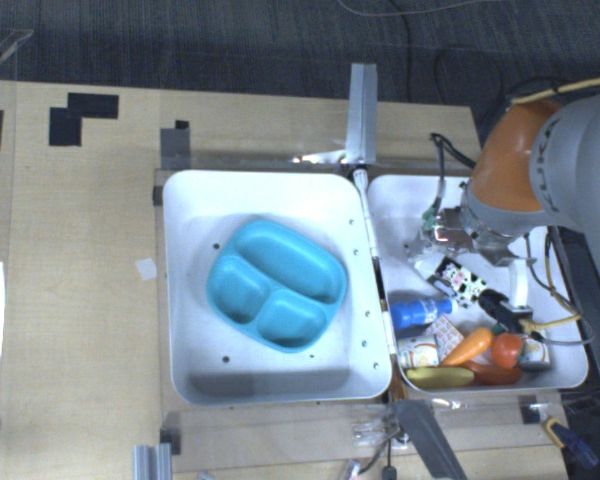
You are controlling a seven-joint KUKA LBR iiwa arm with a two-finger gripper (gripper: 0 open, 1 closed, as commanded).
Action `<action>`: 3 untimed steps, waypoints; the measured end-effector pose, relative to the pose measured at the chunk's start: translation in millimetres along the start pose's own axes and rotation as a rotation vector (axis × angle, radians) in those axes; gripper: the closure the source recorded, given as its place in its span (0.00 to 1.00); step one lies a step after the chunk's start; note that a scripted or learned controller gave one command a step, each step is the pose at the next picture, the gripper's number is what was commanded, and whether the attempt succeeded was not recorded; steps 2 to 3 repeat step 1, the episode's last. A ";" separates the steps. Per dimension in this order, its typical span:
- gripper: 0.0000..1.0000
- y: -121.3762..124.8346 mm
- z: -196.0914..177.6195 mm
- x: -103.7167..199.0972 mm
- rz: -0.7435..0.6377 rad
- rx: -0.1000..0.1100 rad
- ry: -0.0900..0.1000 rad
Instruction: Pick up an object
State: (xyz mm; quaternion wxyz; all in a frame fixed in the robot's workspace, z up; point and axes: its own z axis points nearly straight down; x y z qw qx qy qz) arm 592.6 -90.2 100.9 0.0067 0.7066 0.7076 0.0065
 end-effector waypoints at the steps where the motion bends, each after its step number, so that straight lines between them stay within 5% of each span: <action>1: 1.00 -97.1 -134.5 1.3 0.040 0.013 -0.001; 3: 1.00 -97.1 -134.5 1.3 0.040 0.013 -0.001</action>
